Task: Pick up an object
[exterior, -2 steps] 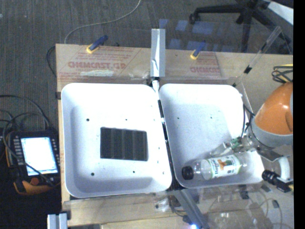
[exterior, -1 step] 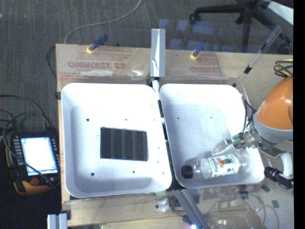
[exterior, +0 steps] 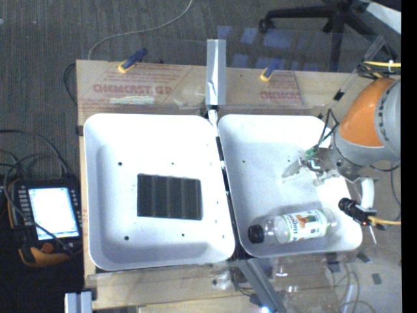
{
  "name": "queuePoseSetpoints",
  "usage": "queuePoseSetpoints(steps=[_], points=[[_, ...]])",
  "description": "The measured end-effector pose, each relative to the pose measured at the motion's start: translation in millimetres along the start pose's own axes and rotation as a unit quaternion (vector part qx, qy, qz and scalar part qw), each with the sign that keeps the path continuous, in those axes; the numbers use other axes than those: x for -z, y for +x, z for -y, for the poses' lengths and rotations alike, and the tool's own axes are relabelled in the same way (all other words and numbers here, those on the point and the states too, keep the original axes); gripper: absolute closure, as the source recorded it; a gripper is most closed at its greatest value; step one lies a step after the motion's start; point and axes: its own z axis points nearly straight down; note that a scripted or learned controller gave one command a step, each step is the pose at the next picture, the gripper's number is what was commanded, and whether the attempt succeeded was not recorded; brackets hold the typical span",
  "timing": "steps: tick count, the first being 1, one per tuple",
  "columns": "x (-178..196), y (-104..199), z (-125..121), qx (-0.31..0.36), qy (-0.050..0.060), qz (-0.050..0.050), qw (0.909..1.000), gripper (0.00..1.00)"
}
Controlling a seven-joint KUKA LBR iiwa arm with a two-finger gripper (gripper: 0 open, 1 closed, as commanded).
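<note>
A clear plastic bottle (exterior: 294, 227) with a black cap and a colourful label lies on its side near the front wall of the right bin (exterior: 260, 142), cap pointing left. A black ribbed rectangular block (exterior: 169, 197) lies flat in the middle of the left bin (exterior: 104, 135). My gripper (exterior: 306, 172) hangs over the right part of the right bin, behind the bottle and apart from it. It is open, with nothing between its fingers. The grey arm with its orange band (exterior: 365, 119) comes in from the right.
A metal post (exterior: 214, 77) stands behind the seam between the bins. Yellow clamps (exterior: 130, 60) sit on the cardboard backing. A teach pendant (exterior: 45, 214) with a lit screen lies left of the bench. Cables (exterior: 365, 217) trail by the arm at the right bin's edge.
</note>
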Motion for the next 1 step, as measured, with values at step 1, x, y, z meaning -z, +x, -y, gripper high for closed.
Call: queuePoseSetpoints(steps=[1], points=[[2.8, 2.1, 78.2, 0.036, 0.006, 0.006, 0.9993, 0.0]])
